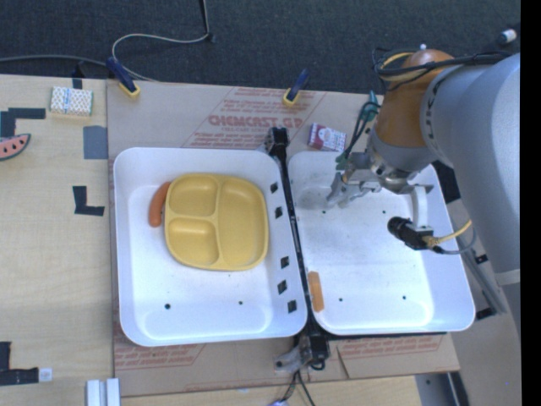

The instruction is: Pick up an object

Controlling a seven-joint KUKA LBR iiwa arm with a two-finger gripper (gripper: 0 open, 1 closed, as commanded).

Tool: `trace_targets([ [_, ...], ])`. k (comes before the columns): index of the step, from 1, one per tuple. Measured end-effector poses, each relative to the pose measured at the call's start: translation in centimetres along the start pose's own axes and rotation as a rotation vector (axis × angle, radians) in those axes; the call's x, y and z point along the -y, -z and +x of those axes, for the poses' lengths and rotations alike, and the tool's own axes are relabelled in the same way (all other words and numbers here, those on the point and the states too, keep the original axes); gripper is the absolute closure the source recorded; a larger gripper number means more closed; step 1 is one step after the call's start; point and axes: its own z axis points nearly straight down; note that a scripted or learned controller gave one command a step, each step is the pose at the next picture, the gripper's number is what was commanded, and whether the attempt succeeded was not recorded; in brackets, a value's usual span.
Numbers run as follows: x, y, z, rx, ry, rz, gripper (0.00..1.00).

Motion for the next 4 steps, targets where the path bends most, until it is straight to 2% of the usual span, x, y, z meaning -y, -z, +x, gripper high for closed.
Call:
trace_targets([
  [1,0.0,0.0,0.0,0.001,0.0,0.0,0.0],
  [2,-2.3,-4.6,-0.5,0.003,-0.003,-0.004,0.0],
  [3,-2.3,-3.6,-0.5,0.004,-0.002,-0.004,1.0],
  [4,-2.3,-2.7,-0.4,0.004,-0.001,-0.002,1.0],
])
